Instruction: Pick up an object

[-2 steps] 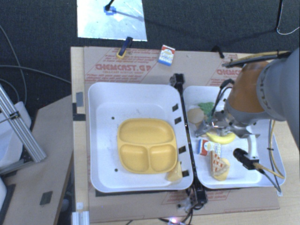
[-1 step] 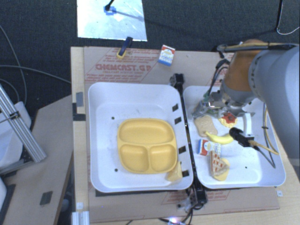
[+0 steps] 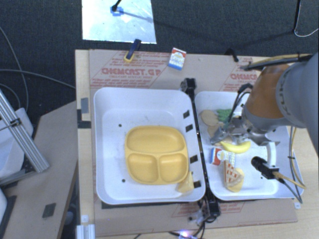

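Grey hand [image 3: 223, 135] beside banana [image 3: 236, 146]

I see a yellow banana [image 3: 236, 147] lying flat (curved, ends upturned) in the right bin [image 3: 264, 188], touching a milk carton [image 3: 217, 156].

Yellow tray [image 3: 154, 153] in white bin [image 3: 112, 108]; yellow banana [image 3: 236, 147]; red-white-blue carton [image 3: 221, 156]; arm [image 3: 294, 91] grey, orange band.

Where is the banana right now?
The banana lies in the right bin, just under the gripper and above the small carton.
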`<state>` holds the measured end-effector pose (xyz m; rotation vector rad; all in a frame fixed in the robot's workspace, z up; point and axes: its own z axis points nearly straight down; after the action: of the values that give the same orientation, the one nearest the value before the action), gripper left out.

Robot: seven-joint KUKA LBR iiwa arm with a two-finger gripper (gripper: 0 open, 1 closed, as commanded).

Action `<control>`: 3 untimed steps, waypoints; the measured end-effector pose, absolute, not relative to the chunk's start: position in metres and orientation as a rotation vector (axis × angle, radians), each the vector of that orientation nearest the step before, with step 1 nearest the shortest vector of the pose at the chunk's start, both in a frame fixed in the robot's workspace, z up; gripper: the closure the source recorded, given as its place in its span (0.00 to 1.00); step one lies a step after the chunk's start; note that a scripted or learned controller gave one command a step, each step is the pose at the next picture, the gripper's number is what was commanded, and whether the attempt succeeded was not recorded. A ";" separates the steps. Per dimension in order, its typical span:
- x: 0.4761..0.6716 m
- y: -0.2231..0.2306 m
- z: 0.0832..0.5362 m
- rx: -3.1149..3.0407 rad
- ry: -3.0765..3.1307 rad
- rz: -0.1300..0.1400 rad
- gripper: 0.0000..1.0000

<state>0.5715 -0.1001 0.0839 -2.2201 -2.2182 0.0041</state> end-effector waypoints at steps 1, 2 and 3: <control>0.619 -0.084 0.085 -2.218 -2.232 -0.006 0.00; 0.647 -0.084 0.085 -2.218 -2.230 -0.005 0.00; 0.647 -0.084 0.097 -2.217 -2.233 -0.007 1.00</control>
<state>0.6470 -0.0842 0.0967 -2.2174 -2.2329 -0.0067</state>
